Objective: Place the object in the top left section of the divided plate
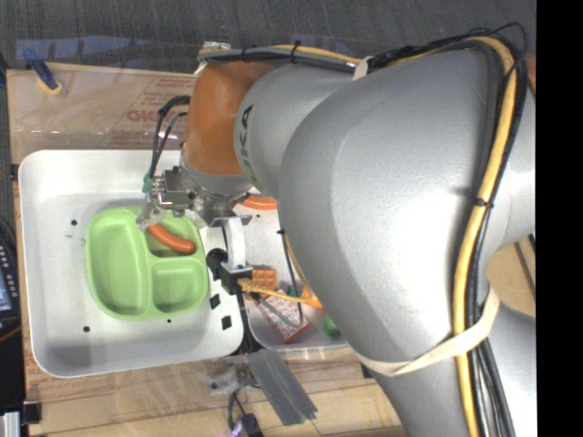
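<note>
Arm [364, 153]: reaches in from the right and covers most of the right bin [273, 342]. The orange band sits above the wrist, over the upper right corner of the left bin [41, 244].

Gripper [162, 206]: positioned over the upper right edge of the divided plate [98, 262], pointing down toward it. The wrist housing blocks the view, so it cannot be determined whether the gripper is open or closed. Nothing can be confirmed as held.

Divided plate: green, lying flat in the left bin toward its right side. It has one long compartment on the view's left and two smaller ones on the view's right.

Orange object [171, 237]: sausage-shaped, lying at a slant in the upper of the two smaller compartments. Its upper end is just beside the gripper; contact between them appears possible but is not clear at this resolution.

Right bin contents, partly hidden by the arm: a printed packet [278, 315] near the lower wall and a green item [330, 328] just to its right.

Bench [91, 98]: brown surface visible above and below the bins.
</note>
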Controlling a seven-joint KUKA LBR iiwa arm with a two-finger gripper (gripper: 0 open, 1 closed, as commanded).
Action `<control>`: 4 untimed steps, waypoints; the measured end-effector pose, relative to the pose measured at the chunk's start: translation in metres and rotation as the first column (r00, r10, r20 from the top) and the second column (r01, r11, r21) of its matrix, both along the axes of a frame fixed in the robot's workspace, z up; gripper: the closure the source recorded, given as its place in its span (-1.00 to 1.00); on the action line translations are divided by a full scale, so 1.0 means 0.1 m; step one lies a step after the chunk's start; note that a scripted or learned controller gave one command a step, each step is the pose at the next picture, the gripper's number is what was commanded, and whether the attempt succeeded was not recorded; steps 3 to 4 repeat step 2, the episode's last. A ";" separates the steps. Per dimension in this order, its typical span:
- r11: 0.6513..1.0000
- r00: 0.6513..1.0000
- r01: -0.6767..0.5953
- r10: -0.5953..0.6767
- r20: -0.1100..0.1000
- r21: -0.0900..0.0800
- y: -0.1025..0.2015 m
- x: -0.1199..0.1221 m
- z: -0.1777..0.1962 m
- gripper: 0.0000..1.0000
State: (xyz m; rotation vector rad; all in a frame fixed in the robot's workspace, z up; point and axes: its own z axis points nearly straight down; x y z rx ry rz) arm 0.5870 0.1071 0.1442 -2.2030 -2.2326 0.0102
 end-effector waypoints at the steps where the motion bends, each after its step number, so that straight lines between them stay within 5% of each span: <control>1: 0.994 0.994 0.105 -0.105 0.004 0.000 0.48 0.12 -0.25 -1.00; 2: 0.918 0.918 0.397 -0.397 0.005 -0.001 -0.06 -0.21 0.60 -1.00; 4: 0.918 0.918 0.397 -0.397 0.005 -0.001 -0.06 -0.21 0.60 -1.00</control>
